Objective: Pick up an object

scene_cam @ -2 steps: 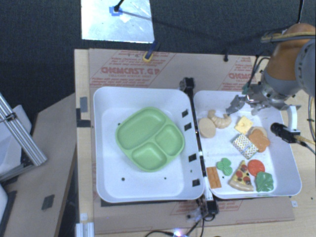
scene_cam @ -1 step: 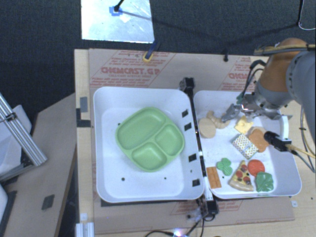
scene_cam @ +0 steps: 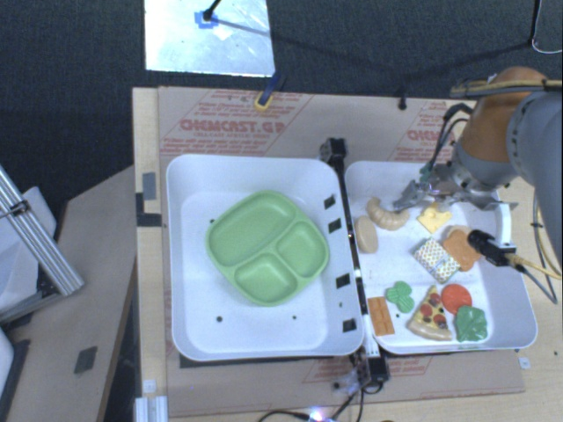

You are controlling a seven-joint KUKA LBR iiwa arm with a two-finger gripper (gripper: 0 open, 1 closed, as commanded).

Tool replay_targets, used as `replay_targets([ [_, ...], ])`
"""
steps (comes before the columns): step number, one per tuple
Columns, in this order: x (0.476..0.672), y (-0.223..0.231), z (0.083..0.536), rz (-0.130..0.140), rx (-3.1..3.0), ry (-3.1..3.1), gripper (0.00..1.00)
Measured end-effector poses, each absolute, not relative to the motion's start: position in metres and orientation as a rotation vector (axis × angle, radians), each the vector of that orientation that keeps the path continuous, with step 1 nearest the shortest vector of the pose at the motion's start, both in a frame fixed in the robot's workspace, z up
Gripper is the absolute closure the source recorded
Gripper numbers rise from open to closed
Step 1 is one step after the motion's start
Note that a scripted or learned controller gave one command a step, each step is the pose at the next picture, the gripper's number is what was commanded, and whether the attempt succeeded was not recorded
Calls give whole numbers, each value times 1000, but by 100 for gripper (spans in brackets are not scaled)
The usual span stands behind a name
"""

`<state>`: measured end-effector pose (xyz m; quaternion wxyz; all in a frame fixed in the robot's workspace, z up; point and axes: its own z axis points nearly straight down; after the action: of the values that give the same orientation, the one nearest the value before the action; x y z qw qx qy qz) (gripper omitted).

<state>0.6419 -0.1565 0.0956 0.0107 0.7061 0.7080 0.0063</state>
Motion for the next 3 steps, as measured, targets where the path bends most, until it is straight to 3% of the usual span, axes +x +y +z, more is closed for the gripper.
replay_targets([
  [1, 641, -155, 103, 17, 2206, 2214, 100],
  [3, 638, -158, 227, 9, 2210, 2221, 100],
])
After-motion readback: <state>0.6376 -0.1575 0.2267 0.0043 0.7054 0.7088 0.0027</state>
